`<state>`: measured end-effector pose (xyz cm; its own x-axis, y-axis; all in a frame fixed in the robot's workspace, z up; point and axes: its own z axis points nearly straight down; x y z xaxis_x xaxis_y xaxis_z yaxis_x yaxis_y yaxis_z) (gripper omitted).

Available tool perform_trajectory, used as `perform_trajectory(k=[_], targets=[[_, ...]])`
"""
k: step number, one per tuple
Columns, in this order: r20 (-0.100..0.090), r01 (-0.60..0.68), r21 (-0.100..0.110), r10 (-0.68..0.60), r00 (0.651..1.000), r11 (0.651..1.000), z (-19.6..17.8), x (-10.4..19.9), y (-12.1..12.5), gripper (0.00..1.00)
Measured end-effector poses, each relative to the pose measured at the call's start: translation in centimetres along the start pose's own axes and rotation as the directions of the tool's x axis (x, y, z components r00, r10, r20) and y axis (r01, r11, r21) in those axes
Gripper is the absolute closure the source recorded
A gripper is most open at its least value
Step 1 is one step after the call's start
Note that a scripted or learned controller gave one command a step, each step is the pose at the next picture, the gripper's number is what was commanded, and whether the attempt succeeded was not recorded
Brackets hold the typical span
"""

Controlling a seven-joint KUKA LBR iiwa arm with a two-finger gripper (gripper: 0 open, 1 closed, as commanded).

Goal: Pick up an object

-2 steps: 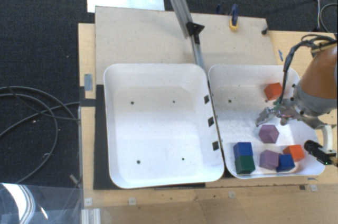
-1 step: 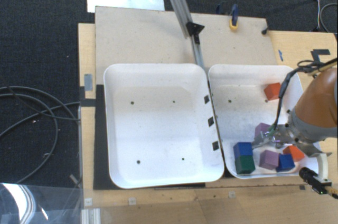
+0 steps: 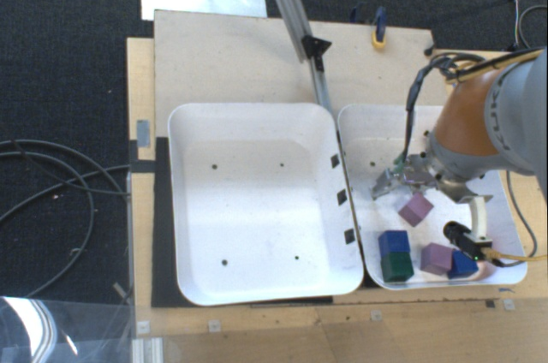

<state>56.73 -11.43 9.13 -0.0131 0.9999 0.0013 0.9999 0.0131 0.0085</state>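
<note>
Camera view looks down on the bench [image 3: 257, 62] with its two white bins, and the arm [image 3: 492, 117] comes in from the right over the right bin [image 3: 364, 126]. Its gripper [image 3: 387, 181] hangs low inside that bin, pointing left toward the wall shared with the left bin [image 3: 257, 207]. Whether the gripper is open or closed I cannot tell; the metal tips blur against the white floor, and nothing can be made out between them.

Several blocks lie in the right bin, all on the near side of the gripper, toward the bottom of the picture. A light purple block [image 3: 416, 208] sits tilted just beside the gripper, down and to its right; whether the two touch is not clear. Further below the gripper stands a blue block [image 3: 394, 243], touching a dark green block [image 3: 396, 267] at the bin's near rim. To the right of those, a second purple block [image 3: 436, 258] rests against another blue block [image 3: 463, 264]. A black part of the arm's wrist [image 3: 458, 237] hangs just above that pair.
</note>
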Motion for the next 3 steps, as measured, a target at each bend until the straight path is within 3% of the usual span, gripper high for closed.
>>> perform_trajectory(k=[1, 2, 3], targets=[[0.008, -0.02, -0.01, 0.02, 1.0, 1.0, -0.3, -3.6, -7.9, 0.0], [0.007, -0.01, -0.012, 0.01, 1.0, 1.0, -1.3, -3.4, -7.7, 1.0], [0.008, -0.015, -0.001, 0.015, 1.0, 1.0, -9.4, -8.5, -7.8, 1.0]])
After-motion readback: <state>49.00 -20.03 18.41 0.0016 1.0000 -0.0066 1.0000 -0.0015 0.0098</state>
